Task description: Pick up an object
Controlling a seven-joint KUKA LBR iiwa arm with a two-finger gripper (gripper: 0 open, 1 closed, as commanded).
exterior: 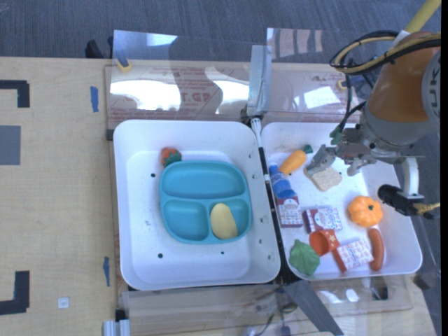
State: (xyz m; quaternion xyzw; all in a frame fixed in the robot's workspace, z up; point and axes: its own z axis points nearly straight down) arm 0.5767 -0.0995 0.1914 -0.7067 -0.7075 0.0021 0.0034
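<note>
A single fixed camera looked down on the worktop from above, at a slant rather than straight overhead. It sat far enough off to take in both white bins whole: the left bin lay near the middle of the view, and the right bin sat just beside it, reaching almost to the view's edge. Grey floor beyond the left bin filled the top of the view. The arm entered from the right bin's far side, cut off by the view's edge. No second view shared the scene.
</note>
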